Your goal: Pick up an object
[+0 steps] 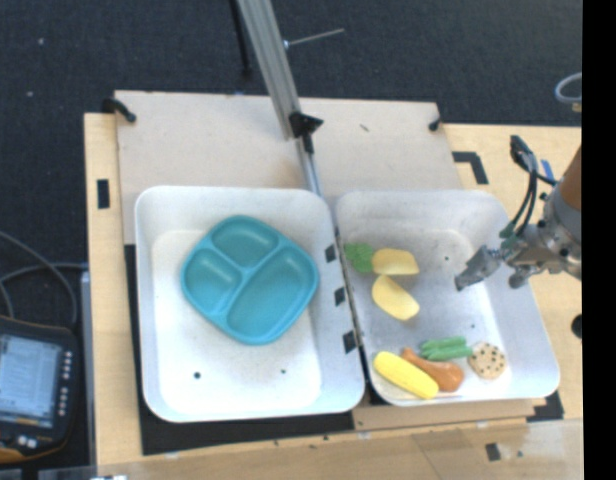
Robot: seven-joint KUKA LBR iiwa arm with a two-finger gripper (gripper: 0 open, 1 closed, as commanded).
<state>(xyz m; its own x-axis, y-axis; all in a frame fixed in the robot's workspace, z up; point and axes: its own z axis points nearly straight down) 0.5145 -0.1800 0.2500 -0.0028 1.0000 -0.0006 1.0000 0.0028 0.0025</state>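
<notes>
The arm was in the approach step: its end effector, fingers seemingly apart and empty, hung over the right bin, and next it needed to descend onto the yellow piece to its left.

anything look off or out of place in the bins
Nothing stands out. The blue divided plate lies flat in the left bin; the toy foods sit loose in the right bin, none spilled over a rim. The gripper hangs over the right bin's right part.
</notes>
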